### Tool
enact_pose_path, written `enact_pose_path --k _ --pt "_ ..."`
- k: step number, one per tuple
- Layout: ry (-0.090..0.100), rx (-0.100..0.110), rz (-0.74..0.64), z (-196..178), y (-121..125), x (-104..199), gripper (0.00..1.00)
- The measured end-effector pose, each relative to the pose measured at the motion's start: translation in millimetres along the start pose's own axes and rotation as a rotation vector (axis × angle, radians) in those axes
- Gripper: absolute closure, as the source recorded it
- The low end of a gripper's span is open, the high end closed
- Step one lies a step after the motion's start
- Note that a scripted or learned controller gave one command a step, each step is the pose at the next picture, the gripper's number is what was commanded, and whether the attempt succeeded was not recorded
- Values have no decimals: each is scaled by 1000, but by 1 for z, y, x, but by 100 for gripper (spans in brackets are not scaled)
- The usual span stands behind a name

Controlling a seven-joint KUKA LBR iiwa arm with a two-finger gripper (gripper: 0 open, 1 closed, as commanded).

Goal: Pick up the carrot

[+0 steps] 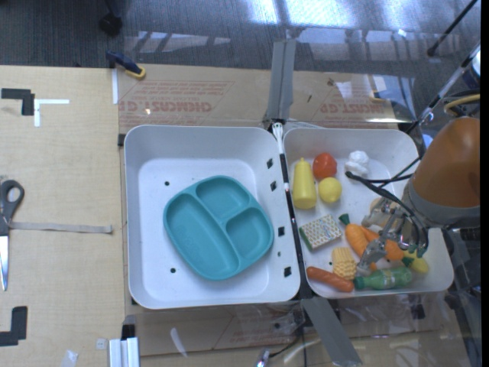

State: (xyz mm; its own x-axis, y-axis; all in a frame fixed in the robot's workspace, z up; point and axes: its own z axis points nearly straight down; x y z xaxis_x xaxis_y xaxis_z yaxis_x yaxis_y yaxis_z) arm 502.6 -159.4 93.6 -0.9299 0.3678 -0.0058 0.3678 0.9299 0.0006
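The carrot [355,238] is orange with a small green top and lies in the right bin [397,140], near the middle of its front half. My gripper [386,239] hangs low over the bin just to the right of the carrot, touching or nearly touching its right side. A second orange piece [394,251] shows under the gripper. The arm's orange band [455,163] sits above and to the right.
Packed around the carrot are a waffle-like cracker [320,231], a yellow corn piece [344,264], a red-orange pepper [330,279] and a green cucumber [382,280]. Farther back are a yellow bottle [304,183], a lemon [330,190] and a tomato [325,164]. The left bin [145,151] holds a teal divided plate [219,226].
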Motion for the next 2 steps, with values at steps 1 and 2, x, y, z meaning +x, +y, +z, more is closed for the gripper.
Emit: enact_pose_path --k 1,2 --pt "1 0 66 0 27 35 0" --pt "-4 -1 62 -9 28 33 100"
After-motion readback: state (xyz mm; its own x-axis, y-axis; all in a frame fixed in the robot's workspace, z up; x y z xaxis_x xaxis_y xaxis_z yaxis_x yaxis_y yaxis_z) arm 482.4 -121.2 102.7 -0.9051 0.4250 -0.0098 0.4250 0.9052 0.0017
